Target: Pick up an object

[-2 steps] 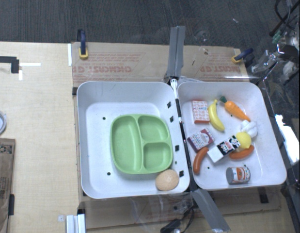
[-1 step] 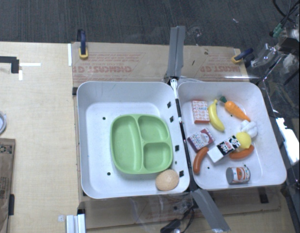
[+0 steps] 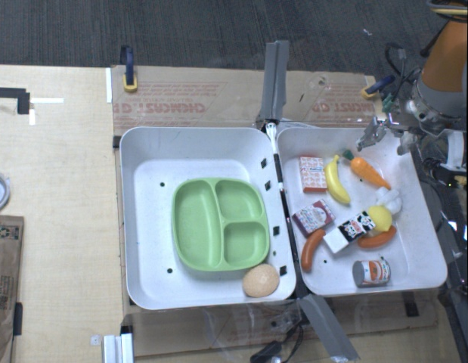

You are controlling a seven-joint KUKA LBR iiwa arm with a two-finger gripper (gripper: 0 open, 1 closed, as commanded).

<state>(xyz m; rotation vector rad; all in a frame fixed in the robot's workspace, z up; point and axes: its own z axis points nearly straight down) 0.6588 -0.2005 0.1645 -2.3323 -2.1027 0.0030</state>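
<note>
Camera view: gripper sits over the right bin's upper rim; finger state cannot be told. The carrot lies nearest, just below it, long axis slanting down-right. Banana beside the carrot crowds it. Farther off: lemon, can

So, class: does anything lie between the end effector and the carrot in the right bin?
Nothing visible does. The end effector hangs over the right bin's far corner, and the carrot lies just nearer, with bare bin floor between them.
</note>
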